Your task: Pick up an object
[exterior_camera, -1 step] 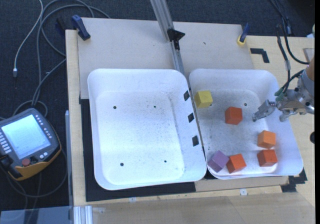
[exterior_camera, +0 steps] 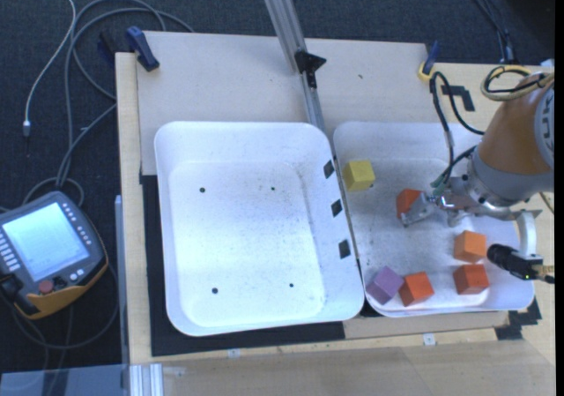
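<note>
Gripper: we cannot tell its grip (wrist overhangs it).
Orange cube: touching the gripper, mid right bin.
Open room: left bin, near the yellow cube.

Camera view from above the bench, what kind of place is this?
Probably a robotics lab test cell: a bench with two white bins, coloured blocks such as the yellow block for grasp trials, the arm over them, and a teach pendant on the carpet.
</note>
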